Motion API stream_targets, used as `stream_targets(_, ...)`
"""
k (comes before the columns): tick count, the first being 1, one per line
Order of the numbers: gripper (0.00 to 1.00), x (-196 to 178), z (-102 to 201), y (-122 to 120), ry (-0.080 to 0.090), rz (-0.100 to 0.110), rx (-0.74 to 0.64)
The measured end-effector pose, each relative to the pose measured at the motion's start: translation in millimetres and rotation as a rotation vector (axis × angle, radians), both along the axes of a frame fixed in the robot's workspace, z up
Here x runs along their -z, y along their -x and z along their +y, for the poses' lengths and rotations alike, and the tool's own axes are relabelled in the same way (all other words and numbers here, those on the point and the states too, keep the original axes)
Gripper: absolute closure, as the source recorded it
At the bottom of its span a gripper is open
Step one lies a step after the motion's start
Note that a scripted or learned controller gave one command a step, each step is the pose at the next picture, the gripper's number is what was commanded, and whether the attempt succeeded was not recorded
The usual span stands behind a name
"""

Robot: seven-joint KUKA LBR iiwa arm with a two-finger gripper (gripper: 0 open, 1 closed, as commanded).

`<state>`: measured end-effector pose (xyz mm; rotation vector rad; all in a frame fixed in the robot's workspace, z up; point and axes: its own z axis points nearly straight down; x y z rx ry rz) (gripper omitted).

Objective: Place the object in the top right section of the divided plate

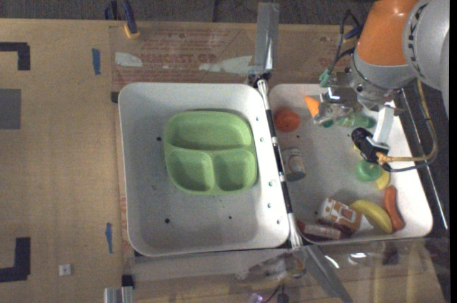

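Green divided plate (210,151) sits in the left bin (143,209) at frame centre-left, while the arm (400,37) enters from the upper right with the tool (335,111) low over the upper part of the right bin (418,223) — cannot tell if it is open or closed, or gripping anything. Right bin holds an orange ball (288,120) at its upper left, an orange wedge (312,106) just beside the tool, a small can (293,164) by the divider, a green ring (368,171), plus a banana (373,214), a carton (338,213) and a red sausage-shaped item (393,208) lower right — which one is the task object is unclear.
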<state>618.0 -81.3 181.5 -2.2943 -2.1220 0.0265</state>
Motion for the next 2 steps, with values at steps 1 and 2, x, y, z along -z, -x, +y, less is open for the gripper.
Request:
stream_targets(1,1.00,-3.2,90.1,10.1,-0.003,-0.021,-0.239)
stream_targets(2,1.00,-44.9,177.8,33.5,-0.003,-0.025,-0.284)
